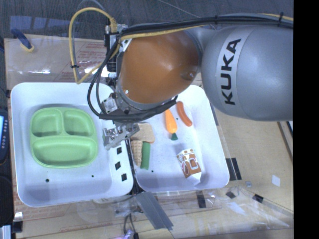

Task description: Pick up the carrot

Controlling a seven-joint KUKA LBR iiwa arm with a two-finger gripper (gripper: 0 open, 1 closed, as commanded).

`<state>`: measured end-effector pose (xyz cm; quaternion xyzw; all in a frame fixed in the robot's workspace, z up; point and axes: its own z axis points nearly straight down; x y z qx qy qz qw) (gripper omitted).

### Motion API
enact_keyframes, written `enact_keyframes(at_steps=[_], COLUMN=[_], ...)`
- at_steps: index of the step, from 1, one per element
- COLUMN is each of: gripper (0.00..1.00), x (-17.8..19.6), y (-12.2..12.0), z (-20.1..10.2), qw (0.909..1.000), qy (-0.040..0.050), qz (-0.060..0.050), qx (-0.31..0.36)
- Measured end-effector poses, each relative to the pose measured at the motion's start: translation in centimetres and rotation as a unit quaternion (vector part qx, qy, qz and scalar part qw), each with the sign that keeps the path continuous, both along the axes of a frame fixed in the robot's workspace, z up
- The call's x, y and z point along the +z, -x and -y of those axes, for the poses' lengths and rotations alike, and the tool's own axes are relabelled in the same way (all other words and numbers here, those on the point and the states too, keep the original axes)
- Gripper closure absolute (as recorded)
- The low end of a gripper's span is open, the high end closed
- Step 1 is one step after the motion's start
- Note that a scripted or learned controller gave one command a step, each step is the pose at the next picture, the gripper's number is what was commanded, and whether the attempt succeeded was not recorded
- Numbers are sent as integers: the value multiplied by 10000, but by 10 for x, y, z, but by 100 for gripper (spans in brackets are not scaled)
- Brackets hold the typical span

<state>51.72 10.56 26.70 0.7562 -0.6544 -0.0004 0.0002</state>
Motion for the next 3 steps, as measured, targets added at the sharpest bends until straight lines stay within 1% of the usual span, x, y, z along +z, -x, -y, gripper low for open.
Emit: enact_keyframes(at_steps=[1,2,3], gripper=[100,100,100], x=[-22,-21,-44], y=[41,42,20], z=[-9,-75,-114], qw=[9866,9890,9991], qy=[1,-13,-11], qz=[-9,10,7], qx=[1632,1481,-428])
